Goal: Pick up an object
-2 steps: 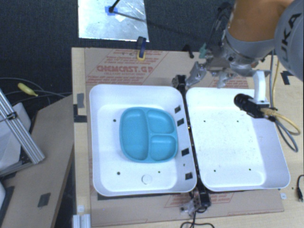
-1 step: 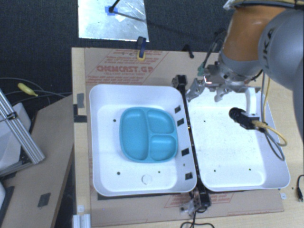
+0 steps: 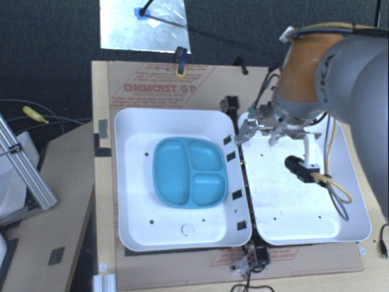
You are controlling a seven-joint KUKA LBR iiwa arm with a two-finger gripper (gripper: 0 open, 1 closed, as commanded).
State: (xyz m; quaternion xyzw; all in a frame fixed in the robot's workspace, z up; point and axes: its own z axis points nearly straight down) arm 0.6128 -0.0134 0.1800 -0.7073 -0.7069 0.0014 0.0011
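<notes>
My gripper (image 3: 260,131) hangs over the right bin (image 3: 292,218), up and to the right of the plate (image 3: 189,172), just past the seam where the two bins meet. From this angle I cannot tell whether it is open or closed. My arm (image 3: 355,72) comes in from the right of the plate, with the orange band (image 3: 304,66) above the wrist.

The plate is blue with three compartments. It lies flat near the middle of the left bin (image 3: 130,163), apart from my gripper. Below the plate, near the bin's front wall, sits a small white disc (image 3: 187,229). Just right of the plate, black clips (image 3: 231,157) line the seam between the bins. Both bins rest on a cardboard sheet (image 3: 158,84) with red print, which shows above the plate. Farther above the plate, a silvery sheet (image 3: 121,23) lies on a dark surface.
</notes>
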